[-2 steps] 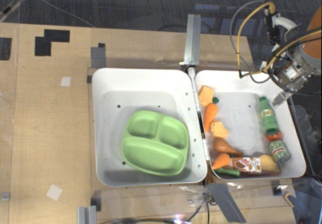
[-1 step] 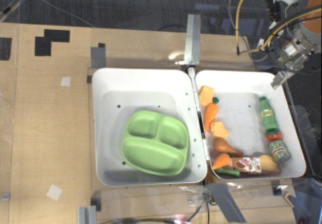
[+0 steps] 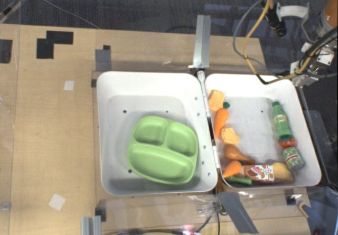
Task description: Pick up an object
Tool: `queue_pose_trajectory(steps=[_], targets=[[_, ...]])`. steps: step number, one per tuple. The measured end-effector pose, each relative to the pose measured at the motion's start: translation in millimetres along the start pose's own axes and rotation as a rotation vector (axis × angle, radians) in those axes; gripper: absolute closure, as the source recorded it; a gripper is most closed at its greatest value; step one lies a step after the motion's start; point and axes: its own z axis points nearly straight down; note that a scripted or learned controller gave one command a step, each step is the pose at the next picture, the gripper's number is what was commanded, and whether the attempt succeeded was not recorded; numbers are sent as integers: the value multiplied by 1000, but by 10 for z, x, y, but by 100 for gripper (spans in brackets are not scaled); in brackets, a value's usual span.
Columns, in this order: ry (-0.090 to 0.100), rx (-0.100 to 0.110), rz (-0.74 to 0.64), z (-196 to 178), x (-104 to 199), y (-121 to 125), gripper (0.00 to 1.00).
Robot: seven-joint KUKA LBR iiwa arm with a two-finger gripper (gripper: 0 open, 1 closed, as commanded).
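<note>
Two shallow white bins sit side by side on the wooden surface (image 3: 47, 139), meeting at a central divider.

Left bin (image 3: 113, 94): it holds one item, a green compartment plate (image 3: 162, 149) with three wells, lying flat toward the bin's near edge and slightly tilted relative to the bin walls.

Right bin (image 3: 253, 96): several toy foods lie here. Along the edge next to the divider, from far to near: a pale orange wedge (image 3: 216, 100), a carrot (image 3: 222, 119) with a dark green top, a second pale wedge (image 3: 229, 135), and an orange-brown drumstick-like piece (image 3: 237, 153). Along the near edge lies a bottle with a red label (image 3: 261, 173), on its side, with an orange piece (image 3: 231, 169) and a green strip (image 3: 240, 180) touching it (exact identities cannot be told). Along the right edge, a green bottle (image 3: 280, 121) lies lengthwise, and below it a small jar with a red top (image 3: 292, 157).

The arm (image 3: 325, 22) appears at the far right corner of the surface, beyond the right bin's far right corner, with cables around it. The hand's state cannot be told.
</note>
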Motion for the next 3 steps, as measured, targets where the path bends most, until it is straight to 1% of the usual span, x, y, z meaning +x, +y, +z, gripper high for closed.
queue_pose_trajectory(steps=[1,2,3], targets=[[-7,5,32,221,-120,-1176,100],[1,8,42,83,-88,-1133,100],[-1,-1,-16,72,184,-315,100]])
